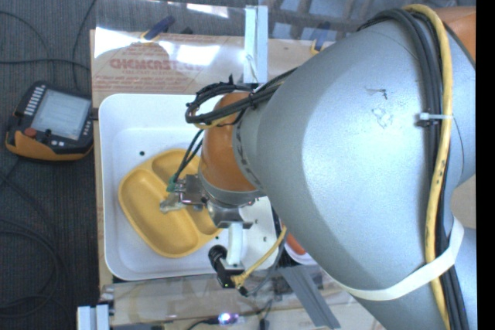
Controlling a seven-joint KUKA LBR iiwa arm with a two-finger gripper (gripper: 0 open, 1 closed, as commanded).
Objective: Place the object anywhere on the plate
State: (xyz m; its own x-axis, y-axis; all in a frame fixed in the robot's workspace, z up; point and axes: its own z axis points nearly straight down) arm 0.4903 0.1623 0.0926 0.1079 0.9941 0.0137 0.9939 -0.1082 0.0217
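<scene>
plate (155, 205) yellow, in left bin (124, 120) | arm (348, 166) overhangs it | gripper (176, 197) state: cannot tell

The yellow plate (151, 205) is taking up the lower left of the left bin (124, 120), leaving white floor open toward the upper wall. The grey arm (356, 166) is overhanging the bin's right side, blocking access there.

Large grey robot arm (363, 166) reaches in from the right, bent leftward. Its orange wrist band (224, 158) sits centre-left, black cables looped above, wrist pointing down and near.
</scene>
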